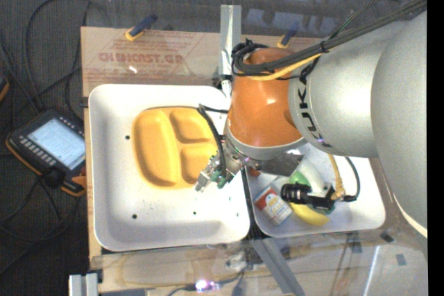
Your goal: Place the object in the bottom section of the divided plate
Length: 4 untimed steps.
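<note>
One small green object (pixel 220 179) sat pinched in gripper (pixel 214 177) over yellow divided plate (pixel 166 145) lower-right edge; looked light, rigid; grip across middle seemed adequate.

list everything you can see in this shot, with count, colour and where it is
divided plate: 1, yellow-orange, in the left bin
left bin: 1, white, left half of the bench
right bin: 1, white, right half of the bench, partly under the arm
banana: 1, yellow, in the right bin near its front edge
small carton: 1, white with red, in the right bin left of the banana
green item: 1, green, in the right bin, mostly hidden
handheld pendant: 1, black and orange with a lit screen, on the floor left of the bench
clamps: 2, blue and orange, at the bench's far edge
arm: 1, grey with orange band, reaching in from the right
hand: 1, at the plate's lower right edge
</note>
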{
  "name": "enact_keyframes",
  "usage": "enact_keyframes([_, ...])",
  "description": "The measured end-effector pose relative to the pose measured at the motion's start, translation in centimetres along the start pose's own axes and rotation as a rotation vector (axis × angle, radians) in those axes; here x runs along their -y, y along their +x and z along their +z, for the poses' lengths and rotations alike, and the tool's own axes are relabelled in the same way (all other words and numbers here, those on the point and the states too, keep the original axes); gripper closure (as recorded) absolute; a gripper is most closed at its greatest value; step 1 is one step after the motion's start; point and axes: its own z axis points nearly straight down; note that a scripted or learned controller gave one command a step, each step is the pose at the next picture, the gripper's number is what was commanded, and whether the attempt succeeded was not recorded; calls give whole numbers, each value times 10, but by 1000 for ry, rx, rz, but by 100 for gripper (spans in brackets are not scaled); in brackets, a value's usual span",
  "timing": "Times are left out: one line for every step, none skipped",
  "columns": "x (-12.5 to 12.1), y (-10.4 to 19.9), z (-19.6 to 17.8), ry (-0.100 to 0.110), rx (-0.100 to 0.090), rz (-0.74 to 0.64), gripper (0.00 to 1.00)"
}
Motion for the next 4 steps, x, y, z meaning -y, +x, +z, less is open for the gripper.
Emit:
enact_keyframes([-11, 8, 104, -9, 3, -111, 100])
enact_keyframes([-63, 62, 104, -4, 1, -251, 100])
enact_keyframes([-90, 84, 107, -11, 8, -114, 100])
enact_keyframes([-87, 84, 107, -16, -5, 166, 100])
